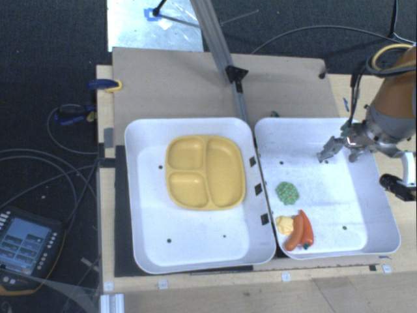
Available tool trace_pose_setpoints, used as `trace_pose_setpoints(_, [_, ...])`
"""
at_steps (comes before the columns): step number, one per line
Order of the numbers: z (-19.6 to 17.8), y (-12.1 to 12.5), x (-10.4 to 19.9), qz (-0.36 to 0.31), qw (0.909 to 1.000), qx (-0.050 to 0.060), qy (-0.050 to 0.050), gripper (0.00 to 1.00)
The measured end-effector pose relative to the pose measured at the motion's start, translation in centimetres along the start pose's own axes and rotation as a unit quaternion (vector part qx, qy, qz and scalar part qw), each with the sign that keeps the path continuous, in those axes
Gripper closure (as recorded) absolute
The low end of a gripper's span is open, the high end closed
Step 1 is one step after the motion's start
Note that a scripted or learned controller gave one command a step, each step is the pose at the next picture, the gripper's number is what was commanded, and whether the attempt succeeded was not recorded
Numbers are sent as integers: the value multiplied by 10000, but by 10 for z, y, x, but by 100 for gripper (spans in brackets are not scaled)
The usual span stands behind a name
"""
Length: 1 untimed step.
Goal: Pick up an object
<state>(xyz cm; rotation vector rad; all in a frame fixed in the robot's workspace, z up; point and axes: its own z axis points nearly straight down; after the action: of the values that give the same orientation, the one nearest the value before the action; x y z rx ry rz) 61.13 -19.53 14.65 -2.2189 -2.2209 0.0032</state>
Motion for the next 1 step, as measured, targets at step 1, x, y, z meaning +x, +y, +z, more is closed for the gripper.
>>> trace_pose_setpoints(1, [52,0,0,2,10000,-2,1,0])
